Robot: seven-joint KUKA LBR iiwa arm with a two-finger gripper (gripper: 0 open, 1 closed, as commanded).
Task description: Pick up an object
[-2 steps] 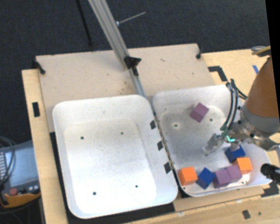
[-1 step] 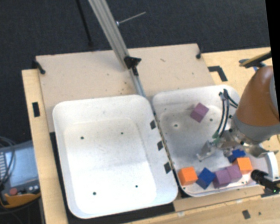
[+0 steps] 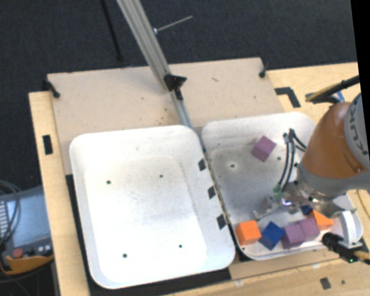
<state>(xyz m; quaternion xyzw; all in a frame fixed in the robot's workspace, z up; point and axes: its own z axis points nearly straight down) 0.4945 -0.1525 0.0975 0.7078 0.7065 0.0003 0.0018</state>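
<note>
The right bin (image 3: 228, 142) holds a lone purple block (image 3: 263, 148) near its back and a cluster at its front: an orange block (image 3: 248, 231), a blue block (image 3: 272, 234) and two purple blocks (image 3: 301, 231). More blue and orange pieces (image 3: 322, 219) peek out beside the wrist. My gripper (image 3: 287, 204) hangs low over this front cluster, just behind the blue and purple blocks. The arm's orange band and grey wrist cover the bin's right side and hide the fingertips.
The left bin (image 3: 145, 202) lies beside the right one, their rims touching. A slanted metal post (image 3: 148, 41) rises behind the bins. A pendant with cables (image 3: 18, 231) sits off the bench at left.
</note>
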